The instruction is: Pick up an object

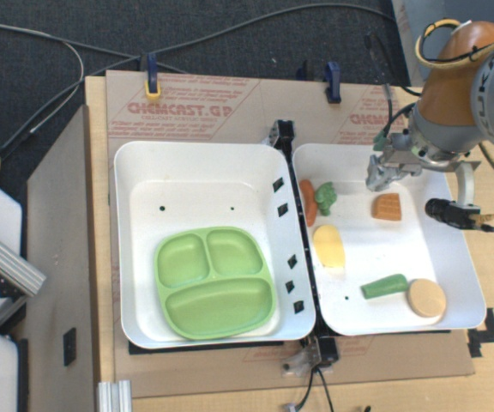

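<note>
From the overhead camera, two white bins are seen side by side on a cardboard-covered surface (230,101). The left bin (135,230) holds a green divided plate (215,280), sitting toward the near side.

The right bin (453,273) is where the pickable stuff is. A green broccoli-looking piece (325,196) is parked just beside an orange carrot-like thing (307,201) against the left wall. A yellow piece (328,245) lies a bit nearer the camera from those. An orange-brown block (387,207) is found toward the far side of the bin. A green pickle-shaped piece (383,287) and a tan round disc (425,298) are touching or nearly so at the near right corner.

The arm (461,75) is reached in from the right, and the gripper (382,175) is hung just above and slightly left of the orange-brown block. Whether the jaws are apart or together can't be told from this angle, and nothing is seen between them.
</note>
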